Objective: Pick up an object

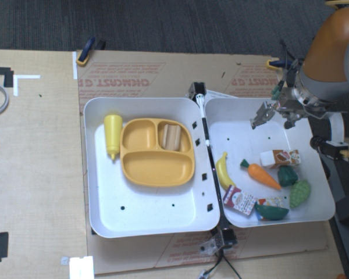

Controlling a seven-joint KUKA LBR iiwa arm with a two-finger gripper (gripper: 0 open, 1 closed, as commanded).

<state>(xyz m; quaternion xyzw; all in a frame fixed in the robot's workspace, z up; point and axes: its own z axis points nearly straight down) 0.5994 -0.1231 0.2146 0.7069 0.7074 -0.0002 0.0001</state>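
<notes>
We see the claw (274, 114) hanging over the upper part of the right bin (235, 114), at the end of the arm (331, 51) that comes in from the right. Its two fingers stand apart, with bare white bin floor showing between them, so it pinches nothing. Every item it could pick lies below it in the picture, toward the near edge of the same bin. Nearest to the claw is the carton (281, 157), almost straight below it, and the carrot (263, 176) lies just beyond that, slanting down to the right. The dark green piece (288, 175) touches the carrot's right end, and the light green vegetable (299, 193) sits just below that, near the bin's right wall. Down and to the left of the claw, the banana (223, 171) lies along the bin's left wall, with the red packet (239, 201) just below it. Farthest down lies another dark green piece (272, 212), beside the red packet. Well to the left of the claw, in the left bin (145, 214), we see the tray (157, 153) with a tan cup (171, 136) in its upper right compartment, and the yellow bottle (112, 134) beside the tray's left edge.
</notes>
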